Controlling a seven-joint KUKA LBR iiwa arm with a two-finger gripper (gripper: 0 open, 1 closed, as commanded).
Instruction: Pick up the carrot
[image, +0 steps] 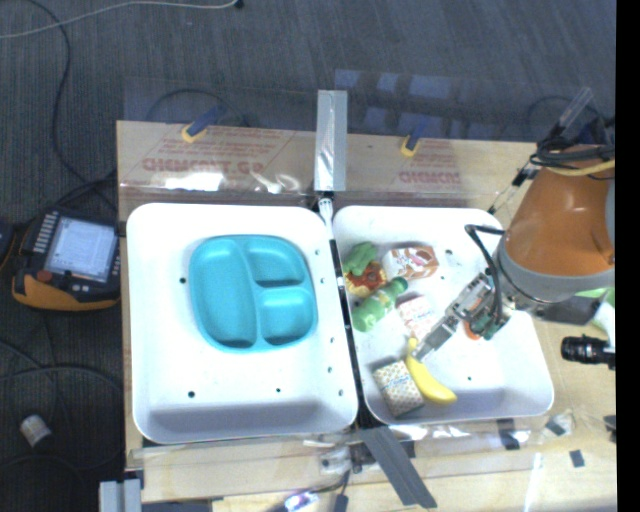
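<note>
The carrot, as best it can be picked out, is the small orange piece with green at its top lying in the upper left of the right bin, packed against a green vegetable and just beside a red-and-white packet; the cluster is too small to make out cleanly. The end effector hangs low over the middle of that bin, its tip just above the banana and well right of the carrot; I cannot tell whether it is released or clenched, and nothing shows in it. To do this step well, the arm likely needs to travel toward the bin's upper-left corner before descending, coming down with the grip set across the carrot's narrow width. The crowding is the main risk: a descent slightly off could catch a neighbouring item instead. The left bin carries a blue divided tray and plays no part.
</note>
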